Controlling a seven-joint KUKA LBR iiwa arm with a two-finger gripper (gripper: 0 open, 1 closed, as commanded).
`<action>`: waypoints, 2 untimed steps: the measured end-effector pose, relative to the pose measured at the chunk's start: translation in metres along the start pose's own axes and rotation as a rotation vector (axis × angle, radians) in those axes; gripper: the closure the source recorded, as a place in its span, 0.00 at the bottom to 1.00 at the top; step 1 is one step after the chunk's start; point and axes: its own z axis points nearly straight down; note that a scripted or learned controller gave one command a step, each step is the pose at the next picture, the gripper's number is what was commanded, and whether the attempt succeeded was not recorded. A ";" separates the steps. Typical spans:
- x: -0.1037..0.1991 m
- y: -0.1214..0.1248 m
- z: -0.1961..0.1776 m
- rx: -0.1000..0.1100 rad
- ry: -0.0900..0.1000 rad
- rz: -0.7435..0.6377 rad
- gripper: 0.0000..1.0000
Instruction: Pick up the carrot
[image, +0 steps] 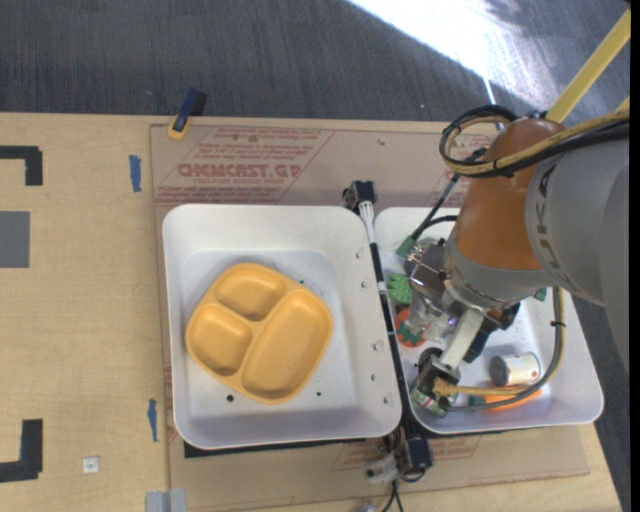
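Observation:
The carrot (508, 399) lies along the front wall of the right bin (580, 400), a thin orange shape with a green end pointing left. My gripper (432, 322) hangs low over the left part of that bin, up and to the left of the carrot and apart from it. The grey arm with its orange band (500, 200) covers much of the bin's middle. Beneath the gripper a small red-orange item (407, 326) shows near the bin's left wall, partly hidden.
A white cylinder (513, 369) lies just above the carrot. Green items (402, 287) sit by the right bin's left wall. A yellow divided plate (260, 330) rests in the left bin (190, 250). Cables (372, 225) run along the gap between the bins.

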 end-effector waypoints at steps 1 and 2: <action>-0.003 0.002 -0.019 0.000 0.000 0.136 1.00; -0.001 0.001 -0.024 0.001 0.000 0.493 1.00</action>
